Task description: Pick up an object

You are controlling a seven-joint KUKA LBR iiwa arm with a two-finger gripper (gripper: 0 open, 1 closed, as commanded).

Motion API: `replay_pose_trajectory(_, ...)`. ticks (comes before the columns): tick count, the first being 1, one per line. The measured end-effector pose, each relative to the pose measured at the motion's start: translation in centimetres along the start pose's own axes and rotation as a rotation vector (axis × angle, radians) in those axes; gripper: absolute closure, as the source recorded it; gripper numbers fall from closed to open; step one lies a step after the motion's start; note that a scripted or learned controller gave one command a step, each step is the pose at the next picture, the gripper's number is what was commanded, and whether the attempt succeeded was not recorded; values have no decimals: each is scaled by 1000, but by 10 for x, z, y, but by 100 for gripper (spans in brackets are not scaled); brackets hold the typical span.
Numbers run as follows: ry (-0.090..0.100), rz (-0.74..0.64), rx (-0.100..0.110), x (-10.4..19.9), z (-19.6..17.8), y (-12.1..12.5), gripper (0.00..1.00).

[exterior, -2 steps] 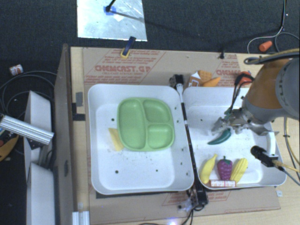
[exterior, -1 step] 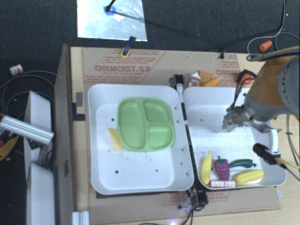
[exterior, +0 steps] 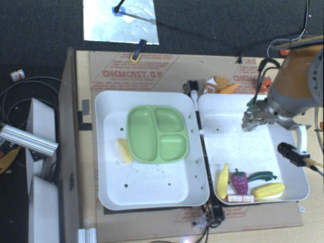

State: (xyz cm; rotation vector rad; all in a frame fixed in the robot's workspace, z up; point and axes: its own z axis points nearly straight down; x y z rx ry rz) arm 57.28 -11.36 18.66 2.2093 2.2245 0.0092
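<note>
The gripper [exterior: 251,120] hangs over the right bin [exterior: 238,146]; whether its jaws are open is unclear. At the bin's near edge lie a toy banana [exterior: 223,181], grapes [exterior: 239,181] and corn [exterior: 269,190]: likely light, hard, slippery plastic, best pinched across the middle.

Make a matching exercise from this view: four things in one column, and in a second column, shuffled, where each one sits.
Things:
1. green divided plate
2. purple grapes
3. gripper
4. orange carrot piece

Places:
A. on the bench behind the right bin
B. middle of the left bin
C. over the upper part of the right bin
D. near front corner of the right bin, between a banana and a corn cob

Pairs: 1-B, 2-D, 3-C, 4-A
</note>
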Motion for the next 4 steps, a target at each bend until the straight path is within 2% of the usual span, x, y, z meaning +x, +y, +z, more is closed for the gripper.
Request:
replay_pose_trajectory(1, 0, 1, 4, 10, 0, 30, 100)
replay_pose_trajectory(2, 1, -1, 3, 35, 2, 59, 100)
replay_pose_trajectory(3, 0, 2, 6, 33, 2, 58, 0)
replay_pose_trajectory(4, -1, 8, 12, 1, 108, 83, 0)
